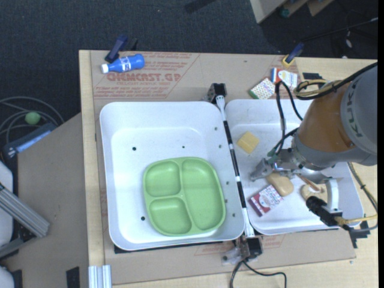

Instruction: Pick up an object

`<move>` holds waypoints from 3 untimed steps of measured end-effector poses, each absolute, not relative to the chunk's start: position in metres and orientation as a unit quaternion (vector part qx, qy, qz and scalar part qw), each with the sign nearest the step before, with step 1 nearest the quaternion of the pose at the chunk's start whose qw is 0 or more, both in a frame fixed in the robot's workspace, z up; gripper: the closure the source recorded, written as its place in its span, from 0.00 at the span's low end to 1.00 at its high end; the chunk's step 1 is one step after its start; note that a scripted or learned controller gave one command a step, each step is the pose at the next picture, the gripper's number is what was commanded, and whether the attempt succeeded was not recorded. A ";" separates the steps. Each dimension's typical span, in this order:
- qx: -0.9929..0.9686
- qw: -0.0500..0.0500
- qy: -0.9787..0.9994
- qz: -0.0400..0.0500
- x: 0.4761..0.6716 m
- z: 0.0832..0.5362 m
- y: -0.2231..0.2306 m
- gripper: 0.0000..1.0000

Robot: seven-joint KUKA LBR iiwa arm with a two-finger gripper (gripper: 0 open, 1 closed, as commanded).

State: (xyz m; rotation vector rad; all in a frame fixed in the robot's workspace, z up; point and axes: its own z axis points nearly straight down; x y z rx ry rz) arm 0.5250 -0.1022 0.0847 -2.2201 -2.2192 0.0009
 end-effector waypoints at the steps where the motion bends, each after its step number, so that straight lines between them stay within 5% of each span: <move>1: -0.707 0.001 -0.707 0.001 0.505 0.084 -0.107 0.00; 2: -0.708 0.000 -0.707 0.000 0.506 0.094 -0.107 1.00; 3: -0.706 0.000 -0.708 -0.001 0.532 0.185 -0.043 1.00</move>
